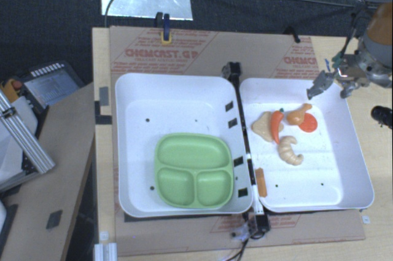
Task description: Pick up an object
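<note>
Several toy foods lie in the right bin (344, 186). A red-orange carrot-shaped piece (277, 124) leans on a beige wedge (264, 126). An orange piece (299, 112) touches a red round one (309, 124). A beige curled piece (291, 151) lies just below them. My gripper (332, 88) hovers over the bin's far right corner, above and to the right of the pile. It is open, its two dark fingers (315, 88) spread apart with nothing between them.
The left bin (135, 100) holds a green divided plate (193, 169). A small orange stick (261, 182) lies by the black divider (241, 131) between the bins. A yellow clamp (165, 34) sits at the bench's far edge.
</note>
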